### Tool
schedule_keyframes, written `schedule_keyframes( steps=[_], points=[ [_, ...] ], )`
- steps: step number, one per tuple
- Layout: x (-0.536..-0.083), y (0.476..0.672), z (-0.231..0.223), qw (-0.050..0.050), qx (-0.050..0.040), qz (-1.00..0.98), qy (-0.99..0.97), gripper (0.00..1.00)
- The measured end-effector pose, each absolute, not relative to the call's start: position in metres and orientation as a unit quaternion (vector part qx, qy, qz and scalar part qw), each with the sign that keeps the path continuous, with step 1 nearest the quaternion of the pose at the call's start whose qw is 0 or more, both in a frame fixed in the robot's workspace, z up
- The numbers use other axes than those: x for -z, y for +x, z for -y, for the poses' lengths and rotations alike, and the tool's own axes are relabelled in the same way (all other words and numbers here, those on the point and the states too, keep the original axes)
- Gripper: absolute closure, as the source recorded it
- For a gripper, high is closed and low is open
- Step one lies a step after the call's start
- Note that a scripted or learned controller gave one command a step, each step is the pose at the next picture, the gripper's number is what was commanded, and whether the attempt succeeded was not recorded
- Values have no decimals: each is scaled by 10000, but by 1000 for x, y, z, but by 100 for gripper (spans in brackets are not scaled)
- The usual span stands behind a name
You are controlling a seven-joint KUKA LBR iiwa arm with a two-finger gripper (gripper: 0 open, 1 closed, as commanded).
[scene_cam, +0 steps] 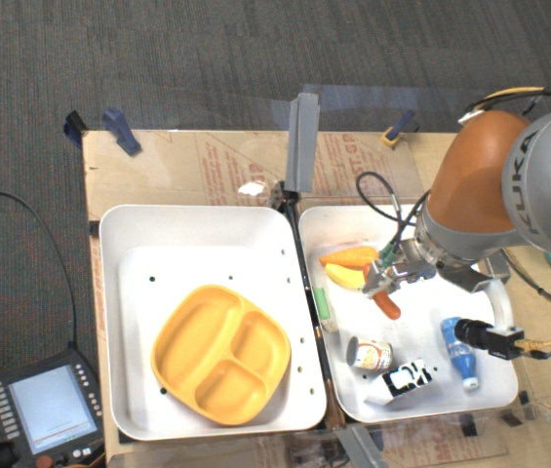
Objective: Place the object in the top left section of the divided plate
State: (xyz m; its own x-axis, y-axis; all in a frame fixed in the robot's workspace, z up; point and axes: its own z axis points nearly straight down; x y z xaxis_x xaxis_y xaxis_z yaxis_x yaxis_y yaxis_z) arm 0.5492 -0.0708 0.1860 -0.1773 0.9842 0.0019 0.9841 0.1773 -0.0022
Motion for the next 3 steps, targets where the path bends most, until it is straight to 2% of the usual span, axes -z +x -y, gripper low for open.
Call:
schedule_keyframes(
  steps=[1,2,3],
  points=[
    [-186,529,19,24,-10,8440,-5363,100],
    [-185,542,-77,19,-11,8930,-4501,100],
    [-185,542,-77,18,-11,8927,-4506,0]
  ],
)
